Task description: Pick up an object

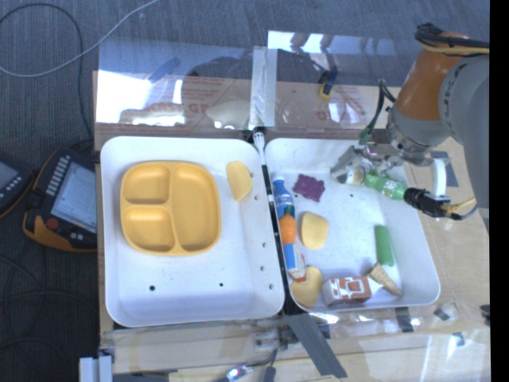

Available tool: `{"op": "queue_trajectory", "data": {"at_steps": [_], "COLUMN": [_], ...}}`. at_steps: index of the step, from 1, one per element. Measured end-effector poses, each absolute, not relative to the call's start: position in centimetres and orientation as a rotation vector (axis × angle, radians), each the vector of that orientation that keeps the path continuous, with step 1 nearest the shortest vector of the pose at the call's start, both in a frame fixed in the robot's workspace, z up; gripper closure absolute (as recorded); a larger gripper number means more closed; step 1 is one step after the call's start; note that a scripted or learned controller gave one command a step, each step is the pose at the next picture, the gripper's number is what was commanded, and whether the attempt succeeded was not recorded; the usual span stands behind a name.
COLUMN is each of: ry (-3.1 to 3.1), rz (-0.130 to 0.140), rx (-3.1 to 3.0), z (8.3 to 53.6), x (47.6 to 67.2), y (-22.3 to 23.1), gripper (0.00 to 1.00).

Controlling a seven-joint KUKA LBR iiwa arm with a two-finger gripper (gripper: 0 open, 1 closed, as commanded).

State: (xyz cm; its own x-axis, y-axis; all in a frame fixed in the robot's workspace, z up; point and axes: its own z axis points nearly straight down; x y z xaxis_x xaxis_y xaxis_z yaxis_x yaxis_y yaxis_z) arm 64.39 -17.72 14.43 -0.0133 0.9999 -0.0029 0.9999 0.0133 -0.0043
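White plastic forms the two bins; the left bin (171, 297) carries a yellow divided plate (170, 207). At two o'clock in the right bin (413, 237), the gripper (367, 165) hovers low, and whether it is apart or together cannot be told. A green bottle (390, 186) lies just beside it, likely the target. A good pick centres over the bottle's body, crosswise to its length. Smaller still, a purple piece (309, 187) sits near twelve o'clock.

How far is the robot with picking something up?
Nothing looks picked yet. The gripper hangs low at the right bin's far edge, beside the green bottle. The purple piece, green stick and other toys lie in the bin. Grabbing and lifting remain.
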Motion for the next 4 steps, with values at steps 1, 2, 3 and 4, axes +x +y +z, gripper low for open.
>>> {"op": "queue_trajectory", "data": {"at_steps": [1, 2, 3, 4], "ry": [-2.204, -2.017, -2.021, -2.189], "rz": [0.005, -0.012, -0.019, 0.001], "rx": [-2.243, -2.426, -2.421, -2.252], "z": [11.2, 9.4, 10.4, 21.2], "x": [64.8, 63.7, 63.9, 65.2], "y": [-18.5, -16.2, -15.9, -11.5], "gripper": [0.00, 0.00, 1.00, 1.00]}}
